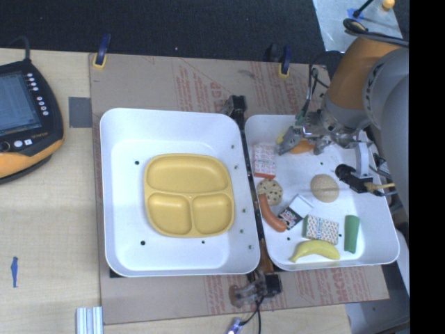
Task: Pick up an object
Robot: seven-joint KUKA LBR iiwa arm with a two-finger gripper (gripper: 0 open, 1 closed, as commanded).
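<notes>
Carrot (300,147) lies at the far end of the right bin (379,252), right under the gripper (304,139) — nothing visibly lifted, so the pick looks unfinished — I cannot tell the claw's state.

We see a wooden worktop (49,221) carrying a brown cardboard sheet (174,75) with 2 white bins (111,186) on it, and a teach pendant (24,117) at its left edge.
</notes>
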